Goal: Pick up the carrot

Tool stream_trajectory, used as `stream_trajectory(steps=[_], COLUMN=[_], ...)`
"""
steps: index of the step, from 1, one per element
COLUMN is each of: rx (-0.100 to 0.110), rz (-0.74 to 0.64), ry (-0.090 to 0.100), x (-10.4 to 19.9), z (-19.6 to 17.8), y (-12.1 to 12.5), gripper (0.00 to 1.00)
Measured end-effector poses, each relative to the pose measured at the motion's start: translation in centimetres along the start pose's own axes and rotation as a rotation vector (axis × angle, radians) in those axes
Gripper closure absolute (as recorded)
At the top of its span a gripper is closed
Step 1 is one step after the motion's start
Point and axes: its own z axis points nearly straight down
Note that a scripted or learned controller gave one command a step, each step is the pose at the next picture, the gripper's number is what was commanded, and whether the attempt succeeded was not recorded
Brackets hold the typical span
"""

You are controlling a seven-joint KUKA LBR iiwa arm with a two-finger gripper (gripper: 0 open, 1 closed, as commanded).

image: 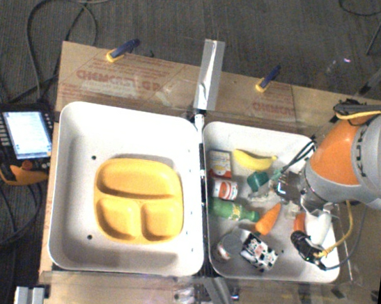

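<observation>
Carrot (268,218) lies tilted in the right bin (314,274), mid-floor, between green bottle (233,210) and the arm (347,163). Banana (252,161) near the bin's far edge, red can (226,190) just below it. Yellow tray (139,199) sits in the left bin (69,166). Pincer (295,198) is close to the carrot's right; cannot tell its opening.

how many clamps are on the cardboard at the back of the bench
2: a clamp on the cardboard's back edge above the left bin, and another clamp above the right bin. The arm may hide more.
</observation>
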Motion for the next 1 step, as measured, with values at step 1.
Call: stream_trajectory(steps=[1], rx=[0.000], rz=[0.000], ry=[-0.001], x=[-0.02], z=[-0.95], y=[0.03], gripper=[1.00])
